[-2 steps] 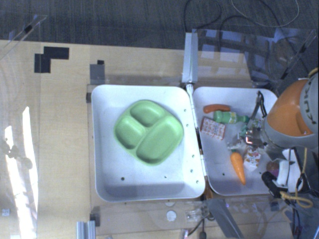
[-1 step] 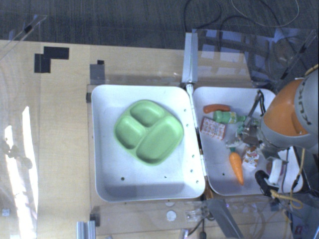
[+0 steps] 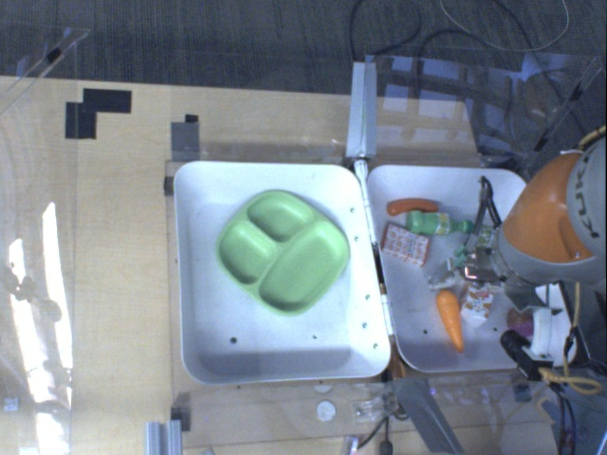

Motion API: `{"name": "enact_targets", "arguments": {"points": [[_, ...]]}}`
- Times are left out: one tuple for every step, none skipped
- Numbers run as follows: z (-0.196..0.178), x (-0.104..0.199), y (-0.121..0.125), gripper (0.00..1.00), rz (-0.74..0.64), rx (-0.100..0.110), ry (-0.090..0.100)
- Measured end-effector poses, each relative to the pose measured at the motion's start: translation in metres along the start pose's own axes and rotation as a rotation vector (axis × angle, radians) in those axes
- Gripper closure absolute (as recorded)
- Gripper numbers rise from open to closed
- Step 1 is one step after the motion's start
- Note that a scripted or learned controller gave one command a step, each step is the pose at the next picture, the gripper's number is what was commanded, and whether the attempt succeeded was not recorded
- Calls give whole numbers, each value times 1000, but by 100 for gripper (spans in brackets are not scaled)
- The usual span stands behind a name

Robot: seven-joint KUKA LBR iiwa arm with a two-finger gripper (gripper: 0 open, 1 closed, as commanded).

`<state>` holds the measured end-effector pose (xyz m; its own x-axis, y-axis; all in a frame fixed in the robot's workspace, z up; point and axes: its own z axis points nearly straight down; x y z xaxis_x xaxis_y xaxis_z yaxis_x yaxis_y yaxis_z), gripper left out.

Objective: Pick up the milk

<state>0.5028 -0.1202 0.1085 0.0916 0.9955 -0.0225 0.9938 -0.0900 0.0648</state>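
My claw (image 3: pixel 467 271) hung low in the right bin (image 3: pixel 417 349), its tips down among the things there, and I could not tell how wide it stood or whether it had hold of anything. The milk (image 3: pixel 477 305), a small white carton with red print, stood just below the claw, beside the carrot (image 3: pixel 450 318). Farther up lay a sausage (image 3: pixel 412 206), a green bottle (image 3: pixel 432 223) and a red-and-white packet (image 3: pixel 406 245). The left bin (image 3: pixel 204 339) held a green divided plate (image 3: pixel 283 250). Both bins sat on the wooden tabletop (image 3: pixel 95 282).
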Motion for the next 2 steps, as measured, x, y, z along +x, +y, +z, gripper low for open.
{"name": "enact_targets", "arguments": {"points": [[0, -1, 2, 0, 85, -3, 6], [0, -4, 4, 0, 125, 0, 16]]}}
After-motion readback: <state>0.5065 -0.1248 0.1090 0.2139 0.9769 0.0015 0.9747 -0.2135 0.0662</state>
